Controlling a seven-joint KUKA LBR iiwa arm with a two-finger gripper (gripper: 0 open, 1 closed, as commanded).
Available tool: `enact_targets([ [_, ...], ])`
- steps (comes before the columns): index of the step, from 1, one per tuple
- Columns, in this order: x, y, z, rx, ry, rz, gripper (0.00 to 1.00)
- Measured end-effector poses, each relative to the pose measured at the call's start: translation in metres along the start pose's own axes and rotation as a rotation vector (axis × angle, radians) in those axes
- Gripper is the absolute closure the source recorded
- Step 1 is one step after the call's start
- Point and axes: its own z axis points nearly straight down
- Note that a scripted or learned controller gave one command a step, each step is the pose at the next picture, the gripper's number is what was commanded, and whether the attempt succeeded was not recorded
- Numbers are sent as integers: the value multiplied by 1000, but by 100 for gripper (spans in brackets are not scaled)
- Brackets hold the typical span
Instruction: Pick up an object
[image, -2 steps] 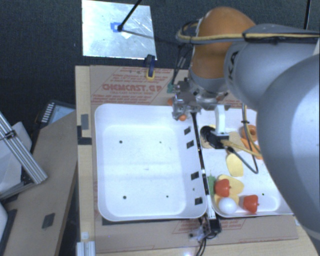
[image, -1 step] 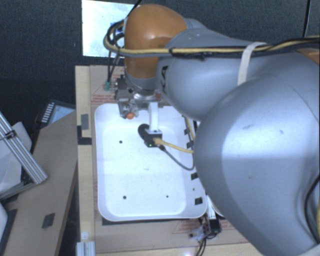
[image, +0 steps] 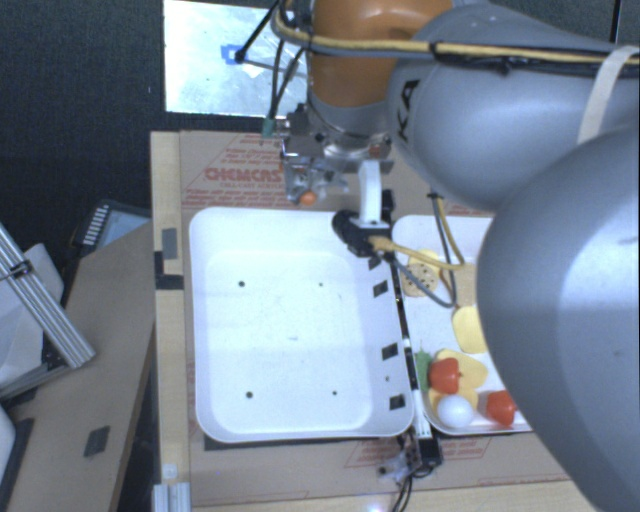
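Two shallow white bins sit side by side on the bench as the grey arm reaches in from the right, its tool poised over the far rim of the left bin; whether the tool is open or closed cannot be told from this angle. Every candidate lies in the right bin: a red piece just beside a white ball, a second red piece near them, a yellow piece farther back. A clean pick likely means swinging across the divider, settling squarely above one item standing apart from its neighbours, and descending straight
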Motion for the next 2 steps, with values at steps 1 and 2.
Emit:
enact_targets([
  [1, 2, -1, -5, 5, -1, -8, 100],
  [2, 40, 32, -33, 3, 0, -7, 100],
])
